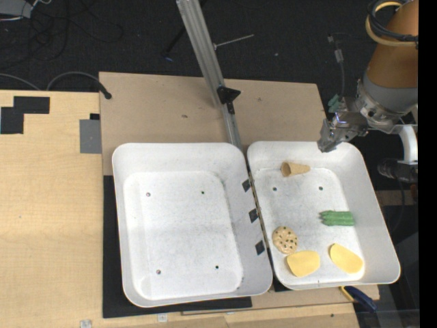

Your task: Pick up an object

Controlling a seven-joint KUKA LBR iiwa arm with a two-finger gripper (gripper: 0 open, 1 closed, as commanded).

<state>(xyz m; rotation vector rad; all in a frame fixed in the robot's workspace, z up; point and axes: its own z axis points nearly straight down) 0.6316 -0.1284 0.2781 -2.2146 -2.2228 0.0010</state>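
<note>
A: Where is the claw [329, 142]?

B: Over the far edge of the right bin [372, 190], up at about one o'clock from that bin's middle. It hangs from the grey arm [386, 94], which comes in from the right with its orange band at the top corner.

A: Is the claw open or closed?

B: I cannot tell; the tip is small and dark against the bin's rim. Nothing is visibly held in it.

A: What lies in the right bin?

B: Five things. A tan cone-shaped piece [295, 169] at about twelve o'clock, near the claw but apart from it. A green object [337, 218] at roughly three o'clock. A round speckled cookie [285, 238] at about seven o'clock, with a yellow piece [302, 262] just beside it toward six. A second yellow piece [346, 257] sits at five o'clock, near the first.

A: And the left bin [136, 176]?

B: It sits beside the right one, their rims meeting in the middle. A metal rail [208, 60] slants across the counter [157, 108] beyond the bins, toward twelve o'clock.
</note>
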